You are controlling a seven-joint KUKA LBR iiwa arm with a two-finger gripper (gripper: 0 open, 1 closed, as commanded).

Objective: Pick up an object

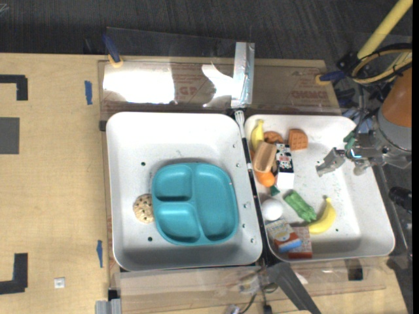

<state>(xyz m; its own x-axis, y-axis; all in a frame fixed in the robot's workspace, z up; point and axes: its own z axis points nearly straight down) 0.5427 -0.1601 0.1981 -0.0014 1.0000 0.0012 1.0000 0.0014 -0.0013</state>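
My gripper (344,165) hangs over the right part of the right bin (373,237), its two fingers apart with nothing between them. Below and to its left lie a yellow banana (323,218) and a green packet (299,205). Along the bin's left side sit a second small banana (256,136), a tan block (264,156), a black-and-white carton (283,157), an orange piece (265,177) and a white ball (272,210). An orange bread-like piece (298,139) lies near the back wall. A red and blue box (292,238) rests at the front.
The left bin (124,142) holds a teal divided plate (194,202) with a speckled cookie (143,208) at its left. A clear plastic sheet (170,84) stands behind the bins. Yellow cables (376,57) hang at the back right.
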